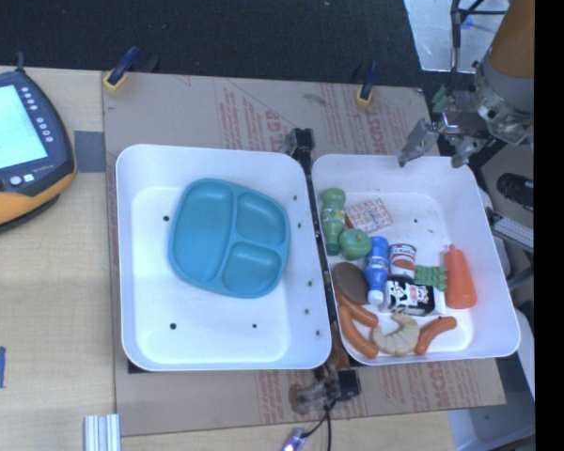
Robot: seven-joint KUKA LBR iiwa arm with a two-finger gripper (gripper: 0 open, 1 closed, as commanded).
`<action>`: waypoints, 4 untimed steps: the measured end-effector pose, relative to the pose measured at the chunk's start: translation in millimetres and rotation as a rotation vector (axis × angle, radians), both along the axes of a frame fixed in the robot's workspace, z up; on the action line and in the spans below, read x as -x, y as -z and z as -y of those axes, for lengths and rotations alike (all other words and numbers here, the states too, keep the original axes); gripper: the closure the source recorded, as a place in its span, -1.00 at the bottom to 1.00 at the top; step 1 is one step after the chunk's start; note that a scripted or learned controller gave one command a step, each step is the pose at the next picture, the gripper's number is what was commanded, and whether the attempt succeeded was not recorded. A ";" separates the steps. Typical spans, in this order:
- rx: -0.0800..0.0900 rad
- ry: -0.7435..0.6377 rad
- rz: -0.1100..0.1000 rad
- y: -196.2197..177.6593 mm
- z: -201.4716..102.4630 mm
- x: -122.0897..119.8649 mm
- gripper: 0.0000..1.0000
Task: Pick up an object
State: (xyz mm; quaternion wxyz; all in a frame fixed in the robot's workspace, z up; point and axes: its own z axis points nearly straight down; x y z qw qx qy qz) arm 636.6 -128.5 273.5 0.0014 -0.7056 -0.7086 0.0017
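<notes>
Two bins, pincer (436, 147) released over right bin's (470, 188) far rim, orange carrot (459, 278) well below, maybe untouched.

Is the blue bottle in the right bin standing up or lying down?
Lying down. The blue bottle rests lengthwise on the right bin floor, its white cap toward the near side.

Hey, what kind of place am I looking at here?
Probably a robotics lab bench: two white bins clamped onto cardboard, a teach pendant at the left, and toy food piled for grasping practice.

arm (512, 36) cropped at top, tablet (19, 148) cut off left
</notes>
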 end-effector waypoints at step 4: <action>0.008 0.001 0.002 180.0 -27.0 -19.8 -1.00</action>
